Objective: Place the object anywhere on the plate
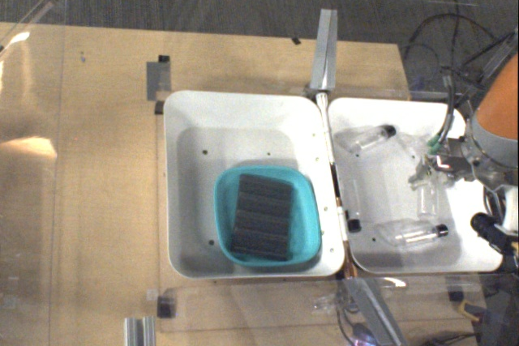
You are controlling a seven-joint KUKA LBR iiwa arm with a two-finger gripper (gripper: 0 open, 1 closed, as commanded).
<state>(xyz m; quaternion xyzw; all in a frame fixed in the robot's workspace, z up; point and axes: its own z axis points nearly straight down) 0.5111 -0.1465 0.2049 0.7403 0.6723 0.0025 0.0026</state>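
A teal plate (310, 211) sits in the left bin (182, 198), toward its front. On the plate lies a dark grey ribbed block (261, 216), flat and lengthwise. In the right bin (365, 255) lie clear plastic tubes with black caps: one at the back (369, 138), one at the front (413, 234). My gripper (428, 174) hangs over the right part of the right bin, between the two tubes, beside a third clear piece (426, 197). The arm's orange band (499, 105) shows at the right edge.
A metal post (324, 53) stands behind the seam between the bins. Cables (446, 53) loop at the back right. The bins rest on a wooden bench (81, 174).
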